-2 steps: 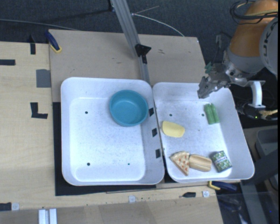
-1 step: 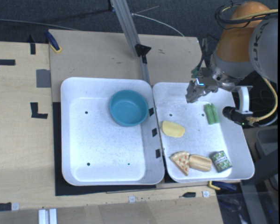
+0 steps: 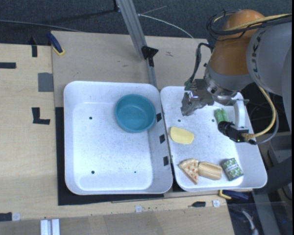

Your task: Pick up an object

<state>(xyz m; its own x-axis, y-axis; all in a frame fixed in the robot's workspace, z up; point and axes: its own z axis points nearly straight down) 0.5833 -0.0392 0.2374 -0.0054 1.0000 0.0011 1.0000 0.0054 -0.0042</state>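
My gripper [image 3: 187, 107] hangs over the upper part of the right bin [image 3: 252, 175], above and slightly right of a yellow lemon-shaped piece [image 3: 182, 135]. Nothing shows between its fingers. At the bin's near end lie a pizza slice [image 3: 189, 170], a bread roll [image 3: 210, 170] and a small green can [image 3: 232, 169]. A green object [image 3: 220, 115] lies by the bin's right side, partly behind the arm's hardware. A blue bowl [image 3: 134, 112] stands in the upper right of the left bin [image 3: 83, 146].
A slanted metal pole [image 3: 135, 28] runs down to the gap between the bins. The grey arm with its orange band [image 3: 235, 38] fills the upper right. Cables loop beside the right bin. Black tape marks dot the bench at left.
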